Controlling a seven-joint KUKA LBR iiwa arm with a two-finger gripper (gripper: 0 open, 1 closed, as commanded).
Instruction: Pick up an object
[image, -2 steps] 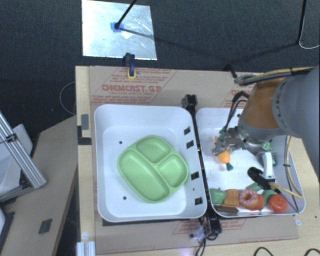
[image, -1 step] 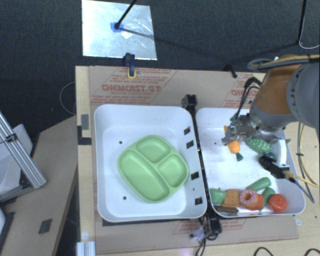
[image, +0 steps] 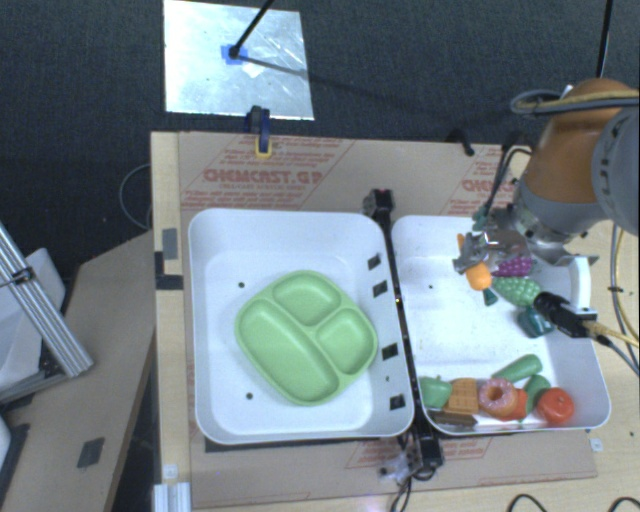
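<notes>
1. Camera view: orange toy piece (image: 481, 279) sits in the upper part of the right bin (image: 450, 340), near the bin's back wall.
2. Gripper (image: 474, 262) is right over the orange toy piece, touching or nearly touching it. Cannot tell if the gripper is open or closed, or if it grips the piece.
3. Purple grapes (image: 513, 267) lie just beside the orange piece, on its right.
4. Bumpy green toy (image: 517, 290) lies just below the grapes, touching them.
5. Teal piece (image: 532, 322) is near the green toy, lower and to the right.
6. Along the right bin's front wall is a row of toys: green piece (image: 434, 388), tan cracker (image: 463, 393), pink donut (image: 497, 397), red tomato (image: 555, 404). They are packed close together.
7. Long green pod (image: 516, 368) rests just behind the donut.
8. The middle of the right bin's floor is bare white.
9. Grey arm (image: 612, 160) with its orange band comes in from the right, above the right bin.
10. Left bin (image: 220, 260) sits side by side with the right bin and holds a green divided plate (image: 305, 336), lying flat near the centre.
11. Both bins rest on a brown board (image: 300, 175).
12. Blue-and-yellow clamp (image: 260, 130) is at the board's back edge.
</notes>
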